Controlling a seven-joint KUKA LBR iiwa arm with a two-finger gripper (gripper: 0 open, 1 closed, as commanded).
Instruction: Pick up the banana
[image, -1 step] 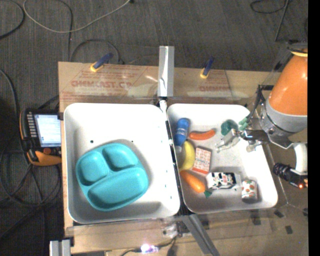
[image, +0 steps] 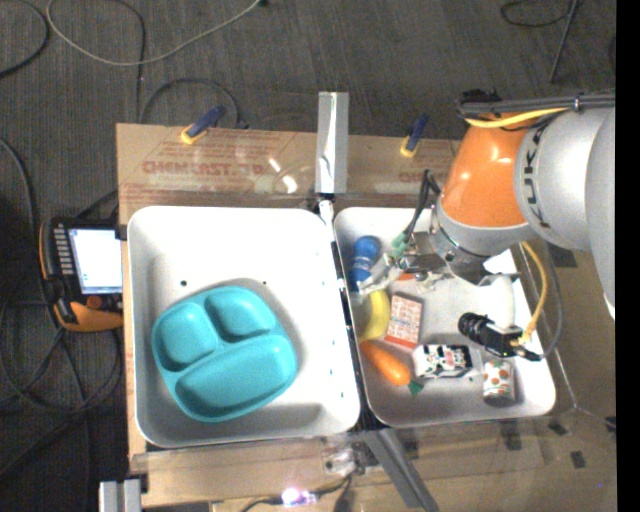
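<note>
Progress: I judged the pick not yet done; the banana (image: 376, 313) lay in the right bin (image: 535, 400), nothing lifted.
Banana: against the bin's left wall, between the blue bottle (image: 364, 257) above and the carrot (image: 386, 363) below, a red card (image: 405, 320) touching its right side.
Gripper (image: 408, 258): I saw it low over the bin, just up and right of the banana.
Grip state: I could not tell.
Remaining: centre over the banana, descend, close, lift.

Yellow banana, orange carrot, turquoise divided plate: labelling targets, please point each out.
Yellow banana (image: 375, 314): camera view, middle of its body.
Orange carrot (image: 386, 364): camera view, mid-length.
Turquoise divided plate (image: 262, 366): camera view, largest compartment.
</note>
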